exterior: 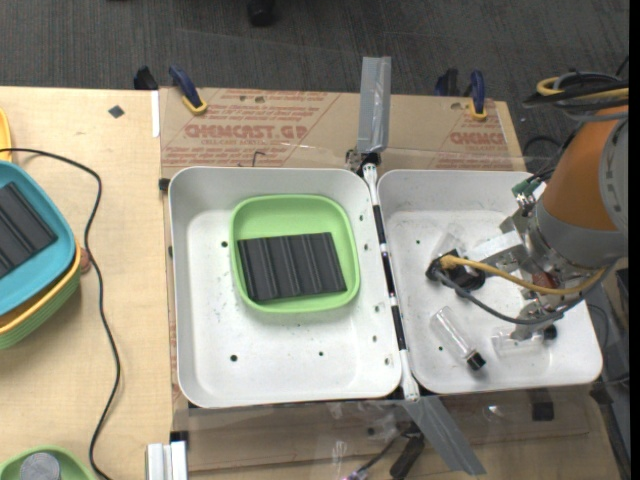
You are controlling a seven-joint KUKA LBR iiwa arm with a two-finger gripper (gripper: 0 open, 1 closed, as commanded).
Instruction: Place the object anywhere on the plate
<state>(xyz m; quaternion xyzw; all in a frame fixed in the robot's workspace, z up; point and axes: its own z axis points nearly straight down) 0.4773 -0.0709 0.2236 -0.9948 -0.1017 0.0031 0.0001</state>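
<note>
A small clear tube with a dark cap (457, 337) lies flat on the floor of the right bin (420, 353), toward its near edge, tilted so the cap end points to the near right. The gripper (530, 313) sits just beside it to the right and slightly farther back, low over the same bin, apart from the tube with bare white floor between them. Whether the gripper is spread or closed I cannot tell (cables and clear parts crowd around it). A yellow and black cable (470, 268) loops out to the left of the wrist, behind the tube. The green plate (245, 218), carrying a dark ribbed insert (292, 266), rests in the left bin (200, 348), well apart from the tube. Both bins sit on the tabletop (60, 128).
</note>
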